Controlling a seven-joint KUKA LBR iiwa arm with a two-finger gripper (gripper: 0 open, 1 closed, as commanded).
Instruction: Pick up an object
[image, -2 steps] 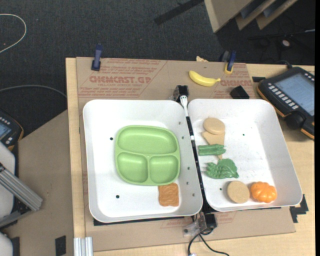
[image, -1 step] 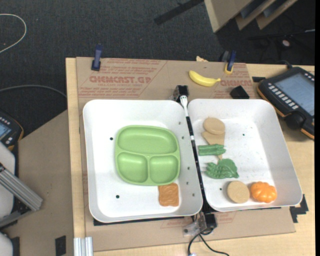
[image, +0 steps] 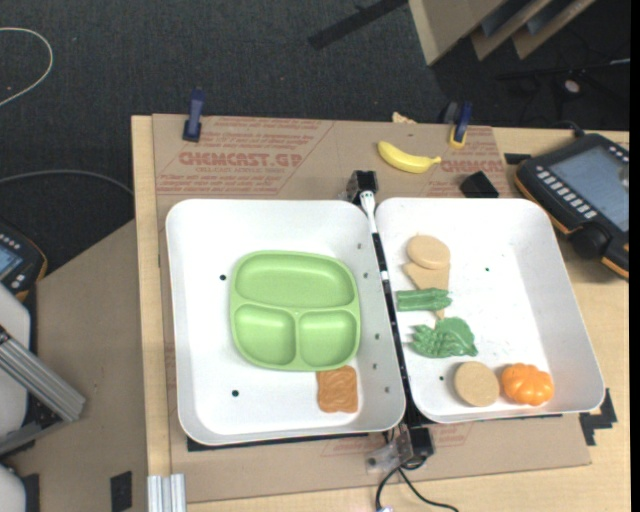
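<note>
since nothing is chosen yet, i judge i'm at the start; next i must reach for the orange pumpkin (image: 526, 384); my pincer's state i cannot tell.

The black handheld controller (image: 585, 195) runs off the right edge, so its far side is cut away. At the left edge another dark device (image: 15, 262) shows just a corner. The grey metal rail (image: 35, 378) at lower left is likewise cut short.
</note>
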